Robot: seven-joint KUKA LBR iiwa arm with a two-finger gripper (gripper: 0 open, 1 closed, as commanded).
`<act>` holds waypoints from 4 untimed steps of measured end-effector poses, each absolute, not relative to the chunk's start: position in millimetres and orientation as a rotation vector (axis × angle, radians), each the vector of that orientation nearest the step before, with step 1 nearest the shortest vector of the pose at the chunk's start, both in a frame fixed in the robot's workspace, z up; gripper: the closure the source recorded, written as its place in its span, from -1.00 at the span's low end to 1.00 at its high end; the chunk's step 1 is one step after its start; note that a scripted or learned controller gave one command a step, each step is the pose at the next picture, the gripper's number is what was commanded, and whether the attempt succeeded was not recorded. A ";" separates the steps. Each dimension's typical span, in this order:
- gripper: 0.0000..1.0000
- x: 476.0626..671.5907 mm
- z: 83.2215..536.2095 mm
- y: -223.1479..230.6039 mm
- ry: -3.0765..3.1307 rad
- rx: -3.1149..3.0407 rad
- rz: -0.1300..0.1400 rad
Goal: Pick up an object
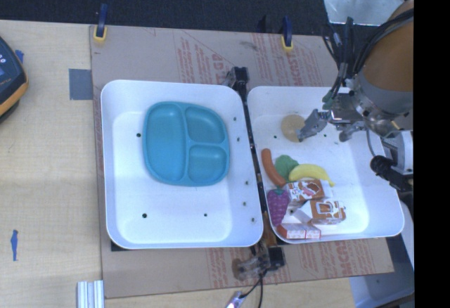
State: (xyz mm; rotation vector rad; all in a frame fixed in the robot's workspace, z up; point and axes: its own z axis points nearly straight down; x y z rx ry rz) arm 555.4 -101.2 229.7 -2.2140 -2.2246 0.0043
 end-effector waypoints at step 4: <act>1.00 659.5 107.3 -136.4 -2.234 -2.216 -0.005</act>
